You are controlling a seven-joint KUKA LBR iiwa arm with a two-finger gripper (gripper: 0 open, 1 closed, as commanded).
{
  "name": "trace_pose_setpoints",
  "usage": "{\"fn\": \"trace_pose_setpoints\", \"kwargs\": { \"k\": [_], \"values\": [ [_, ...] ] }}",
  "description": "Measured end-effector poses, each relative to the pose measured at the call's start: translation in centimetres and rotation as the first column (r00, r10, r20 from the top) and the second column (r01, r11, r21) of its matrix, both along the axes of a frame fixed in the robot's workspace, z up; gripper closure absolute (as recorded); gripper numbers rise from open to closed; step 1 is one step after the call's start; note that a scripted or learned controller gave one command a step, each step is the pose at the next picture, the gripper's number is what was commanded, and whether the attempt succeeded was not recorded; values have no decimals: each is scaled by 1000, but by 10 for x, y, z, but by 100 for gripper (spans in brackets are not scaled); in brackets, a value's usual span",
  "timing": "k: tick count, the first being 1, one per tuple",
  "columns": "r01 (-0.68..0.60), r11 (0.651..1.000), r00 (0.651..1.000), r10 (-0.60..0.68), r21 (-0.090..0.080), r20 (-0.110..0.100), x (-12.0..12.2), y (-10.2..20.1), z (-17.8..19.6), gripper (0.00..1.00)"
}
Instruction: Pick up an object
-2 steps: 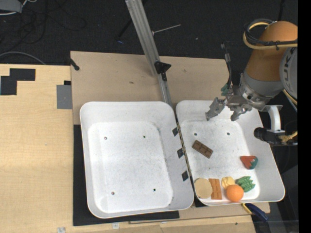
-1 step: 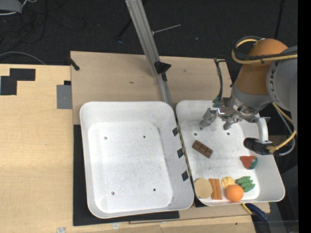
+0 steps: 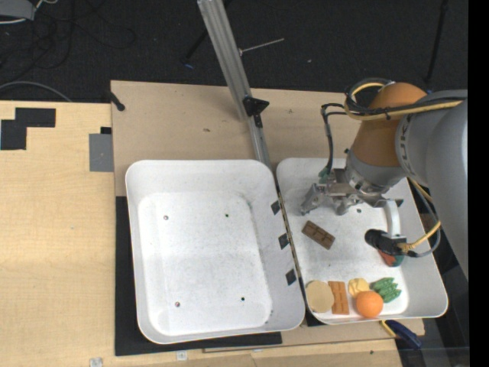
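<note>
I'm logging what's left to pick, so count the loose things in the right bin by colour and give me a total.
Brown: 1, the flat brown block
Cream: 1, the round cream piece
Tan: 1, the tan slab
Yellow: 1, the small yellow piece
Orange: 1, the orange ball
Green: 1, the green piece
Total: 6

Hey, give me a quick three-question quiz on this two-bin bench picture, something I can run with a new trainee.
1. True or false: the flat brown chocolate-like bar lies in the right-hand white bin.
2. Which item sits nearest the round orange fruit? A) the brown bar B) the small green leafy toy vegetable C) the slanted grey aluminium rail
3. Fill in: the robot's pincer hangs over the ____ bin.

Key
1. True.
2. B; the green piece is right beside the orange, by the bin's near edge.
3. Right; the left-hand white bin is across the divider from it.
</note>
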State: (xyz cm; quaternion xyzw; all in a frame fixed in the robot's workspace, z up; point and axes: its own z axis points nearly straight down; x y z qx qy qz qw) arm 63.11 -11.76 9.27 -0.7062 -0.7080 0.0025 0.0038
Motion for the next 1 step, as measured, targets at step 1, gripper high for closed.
{"fn": "trace_pose_setpoints", "kwargs": {
  "k": [1],
  "values": [
    [6, 1000, 1000, -6, -1, 5, 1, -2, 14, 100]
  ]
}}
